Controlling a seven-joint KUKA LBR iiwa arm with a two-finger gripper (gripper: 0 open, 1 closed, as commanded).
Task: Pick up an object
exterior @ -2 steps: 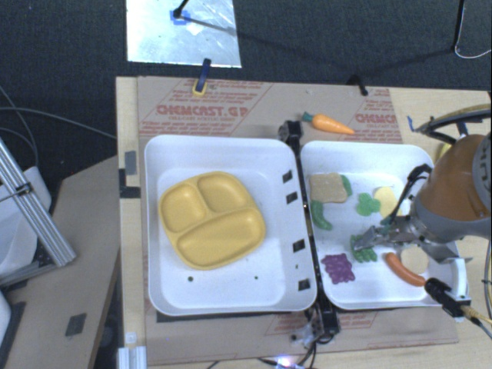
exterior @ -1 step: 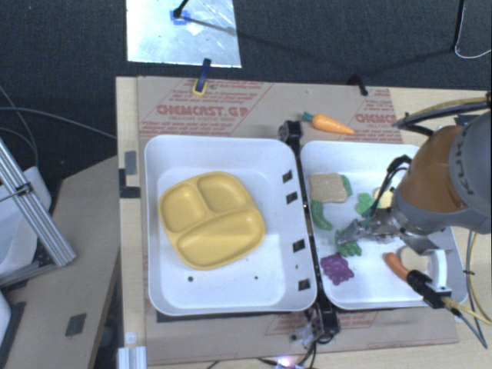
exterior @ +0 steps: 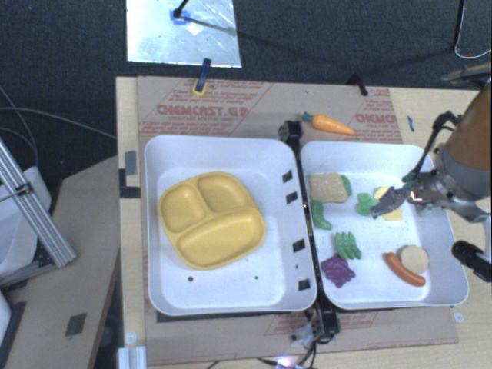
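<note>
The gripper (exterior: 387, 201) hangs low over the right bin (exterior: 453, 283), its dark fingers pointing left above a pale yellow piece (exterior: 392, 213) and just beside a small green item (exterior: 364, 203); whether the fingers are parted or closed cannot be told, and nothing is seen between them. Close to its left lie a slice of bread (exterior: 327, 187) on a green leaf and a dark green pod (exterior: 320, 215). Nearer the front sit a green bunch (exterior: 347, 244), a purple cluster (exterior: 337, 270), and a sausage (exterior: 403, 269) touching a round bun (exterior: 415, 257). The left bin (exterior: 161, 160) holds a yellow divided plate (exterior: 211, 219). A toy carrot (exterior: 328, 124) rests on the bench behind the bins. The arm's wrist is cut off at the right edge.
</note>
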